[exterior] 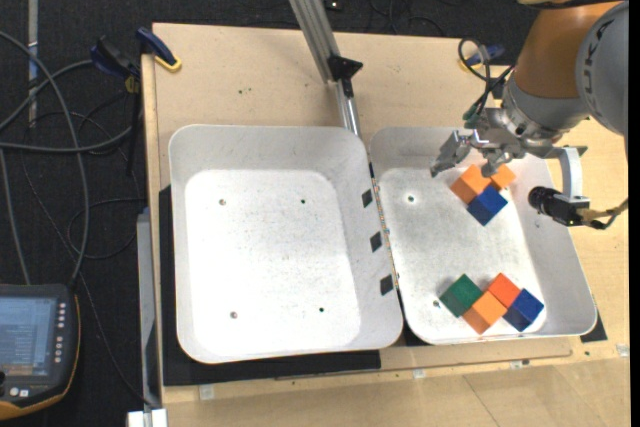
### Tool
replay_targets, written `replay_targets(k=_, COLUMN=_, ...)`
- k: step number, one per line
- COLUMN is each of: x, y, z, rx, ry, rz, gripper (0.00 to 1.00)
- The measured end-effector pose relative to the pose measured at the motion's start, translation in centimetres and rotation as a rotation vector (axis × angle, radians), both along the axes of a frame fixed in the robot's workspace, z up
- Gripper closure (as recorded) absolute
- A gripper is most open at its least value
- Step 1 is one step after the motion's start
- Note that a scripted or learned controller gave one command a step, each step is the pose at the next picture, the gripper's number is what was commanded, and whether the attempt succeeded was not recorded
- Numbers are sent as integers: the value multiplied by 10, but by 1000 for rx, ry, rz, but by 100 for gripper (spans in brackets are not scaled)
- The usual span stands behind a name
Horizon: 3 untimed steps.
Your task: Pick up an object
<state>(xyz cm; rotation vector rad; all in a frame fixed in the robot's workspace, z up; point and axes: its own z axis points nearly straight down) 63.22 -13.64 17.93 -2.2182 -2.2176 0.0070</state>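
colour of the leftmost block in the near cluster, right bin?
Green cube block, clearest in the camera view.

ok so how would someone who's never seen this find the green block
Look in the right-hand white bin, at the corner nearest the camera, where a tight cluster of blocks lies. The green block is at the cluster's left end, touching an orange block. It is the one green thing in either bin; every other block is orange or blue.

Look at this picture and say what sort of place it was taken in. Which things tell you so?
Probably a robotics lab or test bench. A robot arm reaches over two white bins on a wooden bench, coloured blocks lie in one bin, and loose cables trail across the dark floor.
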Motion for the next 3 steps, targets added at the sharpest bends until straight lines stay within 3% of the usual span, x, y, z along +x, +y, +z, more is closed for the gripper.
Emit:
replay_targets(k=1, x=7, y=5, z=-48, rx=-1, ry=-4, rz=3, gripper=0)
replay_targets(k=2, x=8, y=4, z=-34, rx=-2, ry=-10, rz=0, gripper=100)
replay_targets(k=3, x=12, y=-2, z=29, rx=-3, ry=-15, rz=1, gripper=100)
